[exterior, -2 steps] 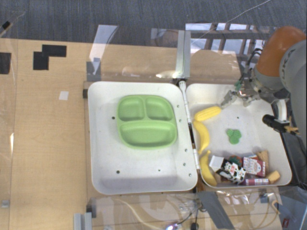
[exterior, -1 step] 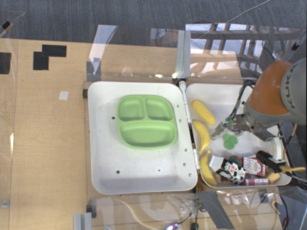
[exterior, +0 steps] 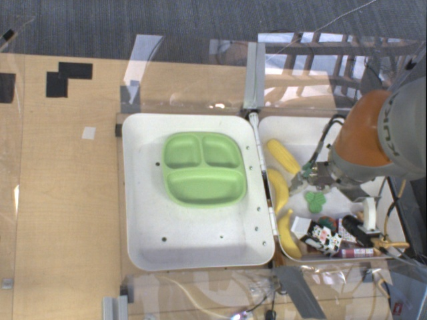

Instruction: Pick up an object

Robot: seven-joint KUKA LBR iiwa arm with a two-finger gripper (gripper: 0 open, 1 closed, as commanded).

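Lowest in the frame, along the bottom edge of the right bin, lies a small heap: a black-and-white patterned pack with a pink pen just right of and below it. At the bin's lower left corner a banana curves along the wall, touching the heap's left side.

Just above the heap a small green piece rests on the white floor. A second banana lies to its left, close to the wall between the bins.

The gripper hangs directly over the green piece, at the middle of the right bin. I cannot tell whether the claw is spread or closed, nor whether it touches the piece. The grey arm comes in from the right edge, its orange band above the bin's right half.

Further up, a yellow cob lies slantwise in the bin's upper left part.

The left bin holds a green plate with three compartments, set a little above the bin's middle.

Both bins sit on a wooden bench.
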